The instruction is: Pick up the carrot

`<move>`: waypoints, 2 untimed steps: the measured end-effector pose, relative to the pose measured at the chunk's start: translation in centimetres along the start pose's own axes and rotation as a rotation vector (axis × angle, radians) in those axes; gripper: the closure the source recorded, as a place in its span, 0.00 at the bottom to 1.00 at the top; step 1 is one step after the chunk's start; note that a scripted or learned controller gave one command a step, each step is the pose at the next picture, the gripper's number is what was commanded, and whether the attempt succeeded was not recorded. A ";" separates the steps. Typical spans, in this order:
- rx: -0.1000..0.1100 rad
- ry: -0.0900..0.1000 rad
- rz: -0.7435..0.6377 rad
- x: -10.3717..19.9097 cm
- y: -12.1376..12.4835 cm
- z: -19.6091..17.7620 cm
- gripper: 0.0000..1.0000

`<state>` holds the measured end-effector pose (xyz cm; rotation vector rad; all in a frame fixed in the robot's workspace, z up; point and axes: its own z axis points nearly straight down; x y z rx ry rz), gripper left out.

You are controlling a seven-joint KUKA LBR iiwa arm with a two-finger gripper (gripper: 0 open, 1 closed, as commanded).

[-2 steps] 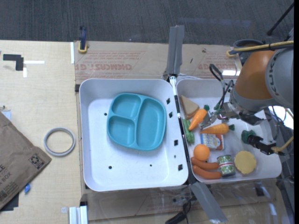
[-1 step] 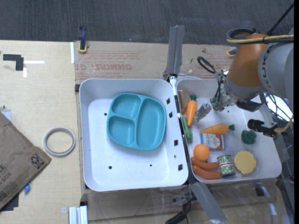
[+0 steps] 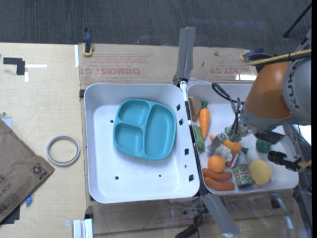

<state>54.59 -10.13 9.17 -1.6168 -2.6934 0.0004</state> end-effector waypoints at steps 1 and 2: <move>-0.002 -0.001 0.005 -0.1 0.0 -0.9 1.00; 0.001 -0.001 0.420 1.7 2.3 -9.9 1.00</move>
